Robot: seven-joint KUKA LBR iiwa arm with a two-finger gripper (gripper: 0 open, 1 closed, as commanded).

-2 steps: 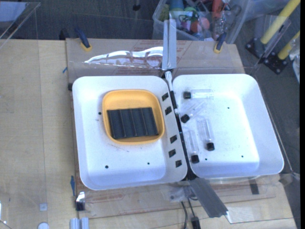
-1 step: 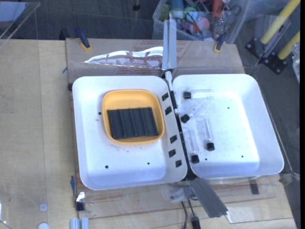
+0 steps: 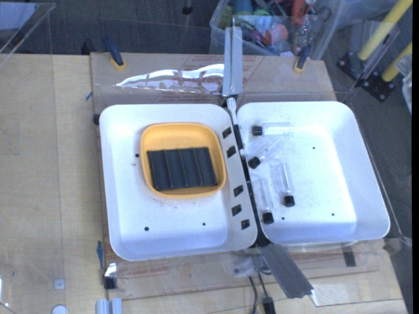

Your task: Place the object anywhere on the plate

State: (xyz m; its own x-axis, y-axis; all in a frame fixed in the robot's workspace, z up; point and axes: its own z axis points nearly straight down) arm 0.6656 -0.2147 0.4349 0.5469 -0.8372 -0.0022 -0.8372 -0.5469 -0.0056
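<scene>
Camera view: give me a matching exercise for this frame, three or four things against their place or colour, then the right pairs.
Things:
1. yellow plate
2. black ridged block
3. clear vials with black caps
4. blue clamp

Places:
A. in the right bin
B. lying on the plate
C. in the left bin
D. on the cardboard edge behind the left bin

Pairs: 1-C, 2-B, 3-A, 4-D

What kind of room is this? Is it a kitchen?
Probably not a kitchen; it looks like a robot lab or workshop. Two white bins sit on a wooden bench, one holding a yellow plate, with a box of jumbled toys behind.
</scene>
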